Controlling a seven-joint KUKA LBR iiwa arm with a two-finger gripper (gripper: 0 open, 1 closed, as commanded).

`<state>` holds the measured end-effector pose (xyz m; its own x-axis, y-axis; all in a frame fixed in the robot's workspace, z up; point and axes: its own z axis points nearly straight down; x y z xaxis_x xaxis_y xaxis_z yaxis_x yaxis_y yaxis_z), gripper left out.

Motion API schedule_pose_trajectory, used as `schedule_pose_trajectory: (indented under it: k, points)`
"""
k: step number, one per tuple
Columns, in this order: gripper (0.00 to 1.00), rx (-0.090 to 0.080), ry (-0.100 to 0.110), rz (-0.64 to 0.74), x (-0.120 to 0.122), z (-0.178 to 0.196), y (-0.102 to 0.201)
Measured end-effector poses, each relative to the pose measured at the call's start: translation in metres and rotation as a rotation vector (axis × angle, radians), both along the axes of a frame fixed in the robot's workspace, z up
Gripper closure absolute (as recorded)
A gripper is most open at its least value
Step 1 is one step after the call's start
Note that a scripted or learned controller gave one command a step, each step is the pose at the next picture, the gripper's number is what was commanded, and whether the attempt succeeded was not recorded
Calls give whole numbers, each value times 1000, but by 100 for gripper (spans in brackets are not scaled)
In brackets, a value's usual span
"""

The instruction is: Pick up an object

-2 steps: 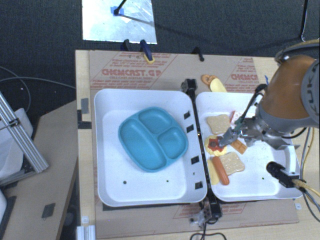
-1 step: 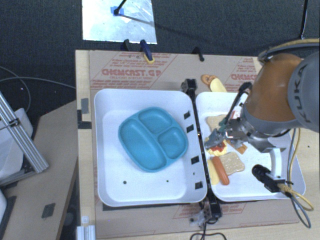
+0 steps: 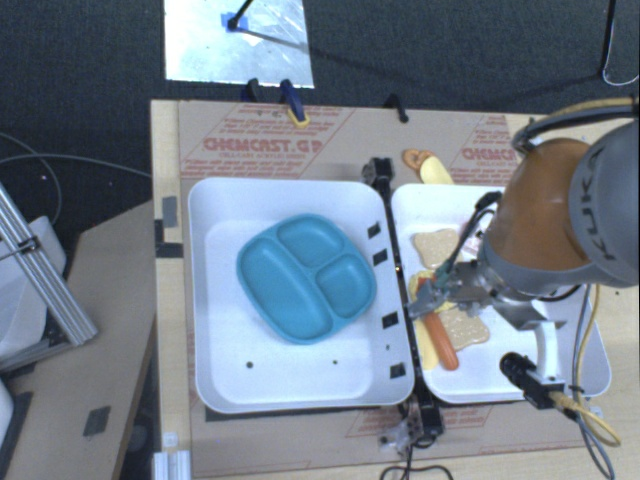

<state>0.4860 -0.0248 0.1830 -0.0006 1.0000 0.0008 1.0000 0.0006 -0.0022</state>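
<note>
Blue plastic divided plate (image 3: 305,276) lies in smooth white left bin (image 3: 220,298).

- hot dog (image 3: 441,342): orange-red sausage shape, lying flat in right bin near its left wall, angled toward the bin's front edge
- bread slice (image 3: 436,246): tan, flat, toward the back of right bin, right part hidden by arm
- second tan slice (image 3: 468,329): flat, touching the hot dog's right side, partly under the arm
- blue divided plate (image 3: 305,277): three compartments, flat in left bin, roughly centred
</note>
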Motion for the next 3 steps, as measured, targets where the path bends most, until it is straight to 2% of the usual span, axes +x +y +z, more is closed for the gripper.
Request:
schedule_pose_trajectory:
  k: [1,2,3]
  points:
    - [0,-1,-7,4,45,2,5]
    - [0,4,-18,13,45,126,76]
    - [0,-3,7,-2,62,-6,51]
